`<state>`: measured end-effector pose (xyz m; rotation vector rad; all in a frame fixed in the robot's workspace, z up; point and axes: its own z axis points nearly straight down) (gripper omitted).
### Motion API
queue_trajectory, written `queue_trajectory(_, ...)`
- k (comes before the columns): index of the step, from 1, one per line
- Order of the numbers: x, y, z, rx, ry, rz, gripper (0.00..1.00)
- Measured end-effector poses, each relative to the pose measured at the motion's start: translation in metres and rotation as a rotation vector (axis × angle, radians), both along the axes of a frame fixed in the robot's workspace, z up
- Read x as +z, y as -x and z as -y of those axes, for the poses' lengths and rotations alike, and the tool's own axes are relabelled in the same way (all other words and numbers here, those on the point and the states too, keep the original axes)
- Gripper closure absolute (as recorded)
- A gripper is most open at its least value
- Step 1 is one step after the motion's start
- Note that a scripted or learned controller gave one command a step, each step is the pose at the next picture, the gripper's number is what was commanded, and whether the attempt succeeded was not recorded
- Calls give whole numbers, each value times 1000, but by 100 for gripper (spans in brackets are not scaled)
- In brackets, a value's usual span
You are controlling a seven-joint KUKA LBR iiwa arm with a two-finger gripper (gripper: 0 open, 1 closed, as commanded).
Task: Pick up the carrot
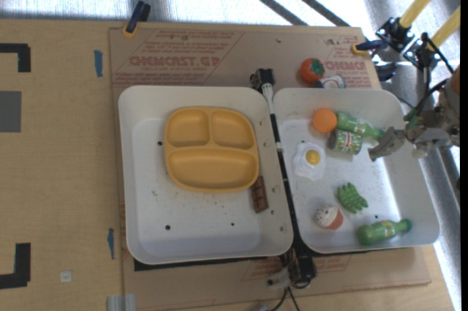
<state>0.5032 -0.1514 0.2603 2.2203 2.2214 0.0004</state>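
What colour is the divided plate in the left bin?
Yellow-orange all over, with no pattern; the three-compartment plastic plate shows best in the camera view.

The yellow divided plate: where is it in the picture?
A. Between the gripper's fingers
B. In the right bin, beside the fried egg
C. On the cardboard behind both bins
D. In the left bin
D: the yellow divided plate lies flat inside the left bin.

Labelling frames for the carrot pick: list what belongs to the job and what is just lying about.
Job: carrot, gripper, right bin.

Lying about: yellow plate, fried egg, tomato, can, green bottle, chocolate bar.
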Motion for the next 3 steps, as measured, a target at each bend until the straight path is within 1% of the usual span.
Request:
queue_trajectory(1,-107,-21,-33,-48,-2,-3,0)
queue_trajectory(2,-65,-75,-85,-32,-1,1,0)
queue_trajectory(3,-76,-66,-94,227,-1,-3,0)
